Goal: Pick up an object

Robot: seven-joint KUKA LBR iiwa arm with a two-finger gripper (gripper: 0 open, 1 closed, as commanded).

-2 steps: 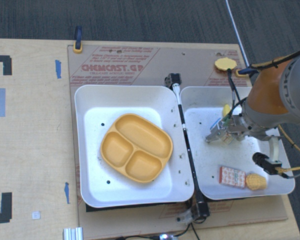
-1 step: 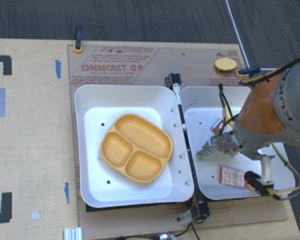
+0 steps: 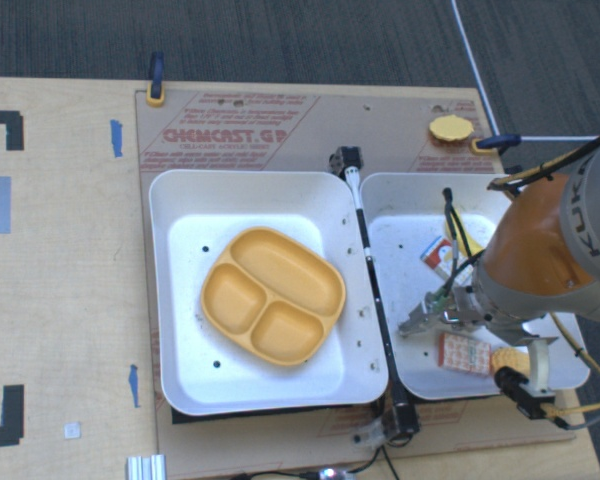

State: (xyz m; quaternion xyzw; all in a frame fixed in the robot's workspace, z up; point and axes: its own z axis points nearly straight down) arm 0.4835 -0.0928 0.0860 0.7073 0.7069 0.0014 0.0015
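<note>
My gripper (image 3: 421,320) hangs low in the right bin (image 3: 404,253), near the bin's left-centre, on the grey arm with the orange band (image 3: 540,248). Just right of it lies a red patterned packet (image 3: 466,353), and a yellow piece (image 3: 511,358) sits beside that. Further back are a small red and white packet (image 3: 438,255) and a thin black and yellow stick (image 3: 452,220). Nothing shows between the gripper's tips. The arm hides the bin's right part.
The left bin (image 3: 180,213) holds a yellow three-compartment plate (image 3: 272,295). A black divider bar (image 3: 365,258) runs between the bins. On the board behind lie a yellow disc (image 3: 451,128) and a blue clamp (image 3: 496,143).
</note>
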